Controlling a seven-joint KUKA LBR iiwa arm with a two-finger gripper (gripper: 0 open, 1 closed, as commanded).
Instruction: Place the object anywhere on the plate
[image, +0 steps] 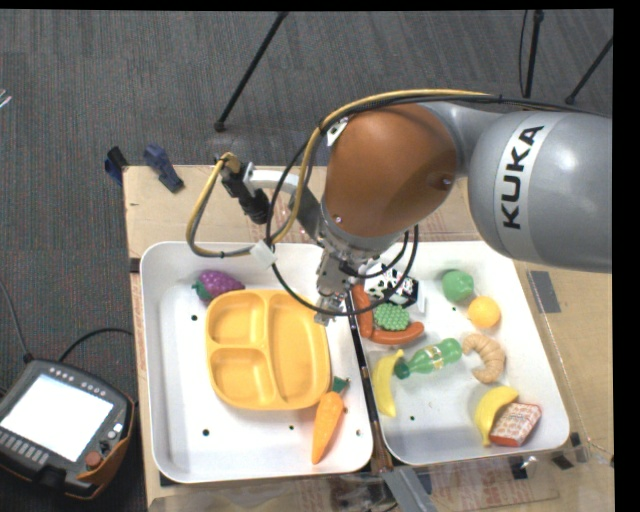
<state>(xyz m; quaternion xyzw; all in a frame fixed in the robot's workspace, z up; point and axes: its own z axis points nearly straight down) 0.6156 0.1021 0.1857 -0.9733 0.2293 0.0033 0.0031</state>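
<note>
The yellow divided plate (262, 352) lies in the left bin (170, 400). My gripper (325, 308) hangs over the plate's upper right rim, close to the wall between the two bins. Nothing shows beneath its tip. An orange carrot (327, 427) lies at the plate's lower right corner, touching its rim. Purple grapes (217, 284) sit just beyond the plate's upper left corner. A red sausage-like piece (363, 308) lies just right of the gripper in the right bin, beside a green studded piece on a red base (392, 322).
The right bin (545, 370) holds a banana (385, 383), a green bottle (432, 357), a croissant (487, 356), a lime (458, 286), an orange ball (483, 312), a second banana (492, 408) and a red box (516, 423). A cable (205, 215) loops above the left bin.
</note>
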